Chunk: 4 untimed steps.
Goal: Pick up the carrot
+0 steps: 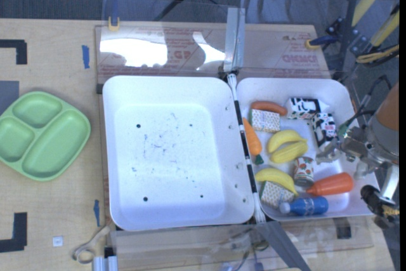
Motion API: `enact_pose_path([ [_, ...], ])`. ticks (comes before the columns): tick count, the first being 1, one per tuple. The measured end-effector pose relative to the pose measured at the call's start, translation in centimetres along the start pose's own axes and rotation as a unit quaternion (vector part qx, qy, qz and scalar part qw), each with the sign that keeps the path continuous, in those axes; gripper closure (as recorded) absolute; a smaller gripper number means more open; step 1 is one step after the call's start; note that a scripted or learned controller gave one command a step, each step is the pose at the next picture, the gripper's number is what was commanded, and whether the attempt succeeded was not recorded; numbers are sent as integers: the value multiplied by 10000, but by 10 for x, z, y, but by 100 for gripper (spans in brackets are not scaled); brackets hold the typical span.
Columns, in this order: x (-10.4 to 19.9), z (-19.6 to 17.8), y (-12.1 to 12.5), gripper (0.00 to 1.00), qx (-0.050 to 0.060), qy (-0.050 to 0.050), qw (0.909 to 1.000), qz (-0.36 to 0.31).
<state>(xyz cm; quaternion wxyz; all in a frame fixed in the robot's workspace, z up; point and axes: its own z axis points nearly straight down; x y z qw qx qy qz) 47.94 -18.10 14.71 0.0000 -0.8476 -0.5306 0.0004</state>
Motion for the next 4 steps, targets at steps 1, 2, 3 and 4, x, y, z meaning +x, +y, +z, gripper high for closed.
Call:
enact_pose_path([
  [1,0,-4,0,0,5,6,9928,-1202],
  [2,-22,-66,11,0,-2,0,9971,-759],
  [3,9,42,-4,0,9,4,9986,-522],
  [4,8,33,-3,100,8,4,9987,-514],
])
